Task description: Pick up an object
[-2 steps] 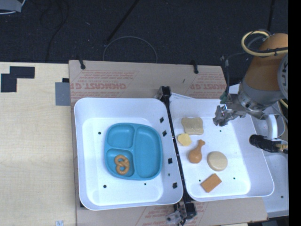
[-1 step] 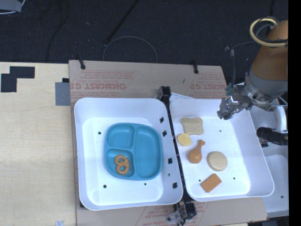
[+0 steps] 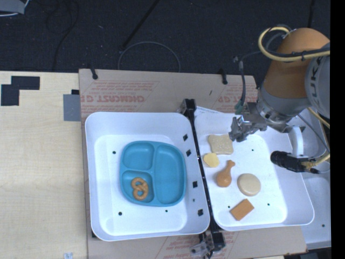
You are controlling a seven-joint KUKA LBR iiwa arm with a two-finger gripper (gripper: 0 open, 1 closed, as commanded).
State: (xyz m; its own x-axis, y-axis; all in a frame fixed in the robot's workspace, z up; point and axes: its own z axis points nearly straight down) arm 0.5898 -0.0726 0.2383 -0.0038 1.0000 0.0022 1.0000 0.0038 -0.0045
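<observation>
My claw (image 3: 240, 129), fingers too dim for me to tell their state, hangs over the right bin's (image 3: 302, 209) back edge, the slice of bread (image 3: 220, 143) lying flat just left and forward.

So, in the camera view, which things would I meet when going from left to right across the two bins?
Pretzel on the blue plate → yellow piece → drumstick → orange block → round biscuit.
</observation>
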